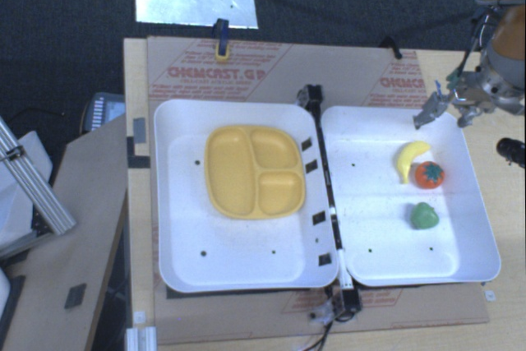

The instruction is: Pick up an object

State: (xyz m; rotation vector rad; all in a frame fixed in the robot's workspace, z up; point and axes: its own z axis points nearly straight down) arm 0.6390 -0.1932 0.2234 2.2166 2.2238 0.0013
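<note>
Before me: two white bins [246, 279] [411, 271], one yellow divided tray [253, 173], one banana [408, 158], one tomato [428, 175], one green fruit [424, 216].

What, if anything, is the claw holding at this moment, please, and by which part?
Nothing is held. The claw hangs open above the right bin's far edge, apart from the banana, tomato and green toy.

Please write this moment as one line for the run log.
gripper: open, above right bin's far edge | holding: nothing | right bin: banana, tomato, green item | left bin: yellow tray
</note>
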